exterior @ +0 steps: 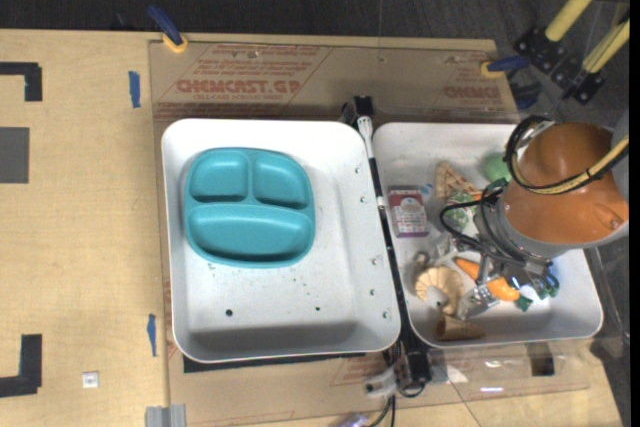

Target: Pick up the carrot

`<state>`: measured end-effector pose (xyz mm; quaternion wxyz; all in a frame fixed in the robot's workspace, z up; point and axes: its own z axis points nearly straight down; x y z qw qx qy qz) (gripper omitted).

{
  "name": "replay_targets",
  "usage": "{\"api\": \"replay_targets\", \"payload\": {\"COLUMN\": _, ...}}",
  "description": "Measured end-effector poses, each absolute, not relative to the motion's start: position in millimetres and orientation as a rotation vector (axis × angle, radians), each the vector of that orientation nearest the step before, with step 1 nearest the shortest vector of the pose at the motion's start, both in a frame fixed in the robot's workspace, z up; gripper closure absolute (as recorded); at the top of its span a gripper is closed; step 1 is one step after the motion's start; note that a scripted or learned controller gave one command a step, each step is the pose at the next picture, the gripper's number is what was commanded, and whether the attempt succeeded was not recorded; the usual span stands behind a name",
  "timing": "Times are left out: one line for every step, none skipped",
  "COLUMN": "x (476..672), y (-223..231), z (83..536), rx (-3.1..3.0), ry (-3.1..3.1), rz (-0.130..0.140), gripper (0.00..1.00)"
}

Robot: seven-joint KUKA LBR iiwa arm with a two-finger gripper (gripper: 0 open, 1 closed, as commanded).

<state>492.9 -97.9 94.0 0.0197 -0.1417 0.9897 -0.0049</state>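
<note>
Seen from above at a slant, a counter (80, 245) carries two shallow white bins side by side. The left bin (340, 245) holds one teal divided plate (250, 206) with three compartments. The right bin (575, 315) holds a small jumble of toy foods and one small printed card (408, 212). The grey arm with its orange band (562, 180) reaches down into the right bin. The one carrot (500, 291), small and orange, lies near the bin's front edge, directly at the gripper (492, 283). Whether the fingers are apart or together cannot be made out.
</note>
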Motion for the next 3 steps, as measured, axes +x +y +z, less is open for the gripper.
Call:
{"api": "replay_targets", "payload": {"x": 495.6, "y": -96.2, "z": 105.1, "rx": -0.439, "ry": 3.062, "rz": -0.016, "gripper": 1.0}}
{"api": "replay_targets", "payload": {"x": 497.6, "y": -94.6, "z": 115.2, "rx": -0.44, "ry": 3.054, "rz": -0.016, "gripper": 1.0}}
{"api": "replay_targets", "payload": {"x": 497.3, "y": -94.5, "z": 114.7, "rx": -0.44, "ry": 3.055, "rz": -0.015, "gripper": 0.0}}
